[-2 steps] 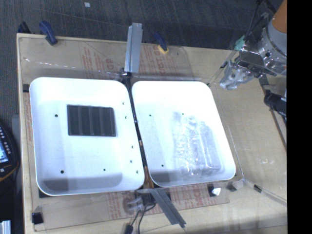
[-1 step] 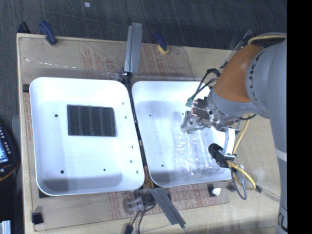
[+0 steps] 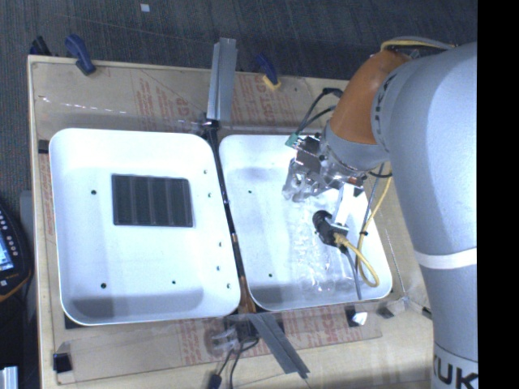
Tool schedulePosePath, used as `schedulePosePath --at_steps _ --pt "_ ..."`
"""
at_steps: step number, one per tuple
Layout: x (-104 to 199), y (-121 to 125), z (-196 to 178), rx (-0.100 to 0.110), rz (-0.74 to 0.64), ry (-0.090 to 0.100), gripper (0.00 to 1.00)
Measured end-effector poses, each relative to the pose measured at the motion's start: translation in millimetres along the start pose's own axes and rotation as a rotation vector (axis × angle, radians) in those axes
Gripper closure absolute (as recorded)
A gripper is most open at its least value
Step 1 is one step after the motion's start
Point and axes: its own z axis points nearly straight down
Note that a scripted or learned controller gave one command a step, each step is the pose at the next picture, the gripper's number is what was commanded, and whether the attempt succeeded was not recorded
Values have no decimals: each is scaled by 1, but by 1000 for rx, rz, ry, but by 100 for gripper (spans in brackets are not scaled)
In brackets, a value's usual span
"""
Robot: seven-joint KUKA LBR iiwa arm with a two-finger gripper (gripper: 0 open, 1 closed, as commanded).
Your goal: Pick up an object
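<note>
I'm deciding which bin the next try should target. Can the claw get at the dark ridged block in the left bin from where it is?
Probably yes. The dark ridged block lies alone in the left bin, nothing over it. The claw sits over the right bin, so the arm must cross the divider.

A dark grey carpeted floor is seen beyond the far edge of the bench, with a small pale scrap lying on it. The bench top is covered by a pale sheet printed with faint red lettering. Blue clamps are fixed along its far edge, and a grey metal bar is set upright between the two bins. Even, soft light falls across the surface.
</note>
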Motion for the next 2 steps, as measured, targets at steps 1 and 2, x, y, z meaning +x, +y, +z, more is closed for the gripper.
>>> schedulePosePath --at_steps 1,2 --pt "-20 15 -79 -4 -431 -1 100" --pt "4 25 -83 -6 -745 -2 100"
